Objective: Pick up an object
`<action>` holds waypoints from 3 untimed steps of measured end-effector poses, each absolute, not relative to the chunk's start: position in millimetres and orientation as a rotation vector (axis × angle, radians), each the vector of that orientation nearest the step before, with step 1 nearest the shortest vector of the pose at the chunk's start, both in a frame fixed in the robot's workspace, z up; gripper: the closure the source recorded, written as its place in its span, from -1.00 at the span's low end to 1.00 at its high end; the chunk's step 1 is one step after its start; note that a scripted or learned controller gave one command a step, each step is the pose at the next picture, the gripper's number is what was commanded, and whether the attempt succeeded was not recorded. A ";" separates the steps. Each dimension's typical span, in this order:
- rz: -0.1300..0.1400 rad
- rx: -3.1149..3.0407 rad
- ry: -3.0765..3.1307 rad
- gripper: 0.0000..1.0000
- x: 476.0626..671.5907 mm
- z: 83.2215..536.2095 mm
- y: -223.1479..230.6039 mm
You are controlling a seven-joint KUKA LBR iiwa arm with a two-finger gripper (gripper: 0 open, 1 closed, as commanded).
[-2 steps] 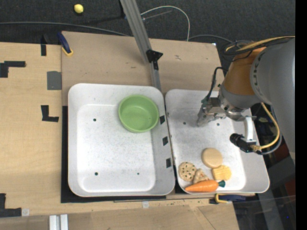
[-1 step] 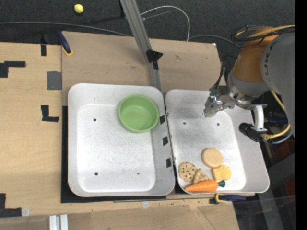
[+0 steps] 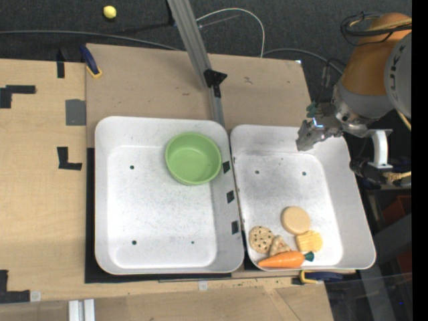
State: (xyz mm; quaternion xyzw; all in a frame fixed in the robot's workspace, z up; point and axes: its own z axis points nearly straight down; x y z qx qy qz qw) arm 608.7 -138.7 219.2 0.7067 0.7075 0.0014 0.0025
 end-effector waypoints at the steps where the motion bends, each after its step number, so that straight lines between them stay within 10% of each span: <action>1: 0.001 2.221 2.222 1.00 609.0 227.3 -138.4; 3: 0.001 2.216 2.231 1.00 582.3 234.1 -47.7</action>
